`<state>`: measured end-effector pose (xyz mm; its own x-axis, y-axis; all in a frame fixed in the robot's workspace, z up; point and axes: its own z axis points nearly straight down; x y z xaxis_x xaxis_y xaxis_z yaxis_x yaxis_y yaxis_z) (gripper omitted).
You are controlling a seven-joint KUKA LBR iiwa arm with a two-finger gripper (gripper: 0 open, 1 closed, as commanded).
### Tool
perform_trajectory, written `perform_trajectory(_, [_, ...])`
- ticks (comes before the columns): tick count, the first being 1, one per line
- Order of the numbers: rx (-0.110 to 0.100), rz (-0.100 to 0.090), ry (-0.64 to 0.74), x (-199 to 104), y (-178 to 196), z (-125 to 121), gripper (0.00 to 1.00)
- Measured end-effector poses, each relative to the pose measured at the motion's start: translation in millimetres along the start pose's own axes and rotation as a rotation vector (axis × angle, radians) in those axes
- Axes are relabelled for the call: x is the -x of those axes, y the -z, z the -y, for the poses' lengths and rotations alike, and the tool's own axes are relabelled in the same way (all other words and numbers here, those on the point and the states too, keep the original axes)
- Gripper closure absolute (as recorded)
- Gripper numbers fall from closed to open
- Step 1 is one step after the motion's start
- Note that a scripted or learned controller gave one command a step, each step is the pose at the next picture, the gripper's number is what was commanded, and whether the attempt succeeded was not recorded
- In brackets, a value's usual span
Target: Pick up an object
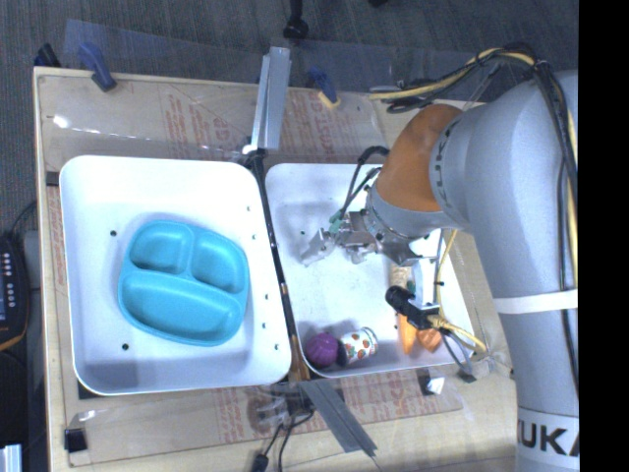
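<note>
The arm reached in from the right, and its end effector (319, 244) hung low over the bare upper floor of the right bin (295, 190), its metallic tip pointing toward the divider between the two bins; whether it was spread or pressed together could not be told from this slanted view, and nothing was visibly caught in it. The candidates for picking lay well apart from it, crowded along the bin's lower wall: a purple ball (321, 348) touching a small patterned can (359, 344), and farther right an orange object (421, 334) partly hidden behind the wrist's cables. The left bin (88, 195) held a blue divided tray (184, 280) (flat and broad, probably a poor target for two fingers). The chief risk, judged from this layout, was a close on nothing, since the tip stood over empty plastic; a descent there would meet only the floor. A move toward the lower wall carried its own hazards; the ball would likely roll from a glancing touch, the can beside it could be knocked aside, and the wall left little room for a finger; the dangling cables might also snag the orange object.
</note>
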<state>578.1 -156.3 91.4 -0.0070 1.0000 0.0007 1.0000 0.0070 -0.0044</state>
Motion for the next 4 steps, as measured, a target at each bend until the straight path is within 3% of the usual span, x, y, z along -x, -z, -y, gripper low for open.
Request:
perform_trajectory(1, [0.002,-0.001,0.000,6,0,102,0.00])
perform_trajectory(2, [0.002,0.000,0.002,-20,0,76,0.00])
perform_trajectory(3, [0.001,-0.001,0.000,-36,0,8,0.00])
perform_trajectory(4, [0.007,0.009,-0.007,-40,2,76,0.00])
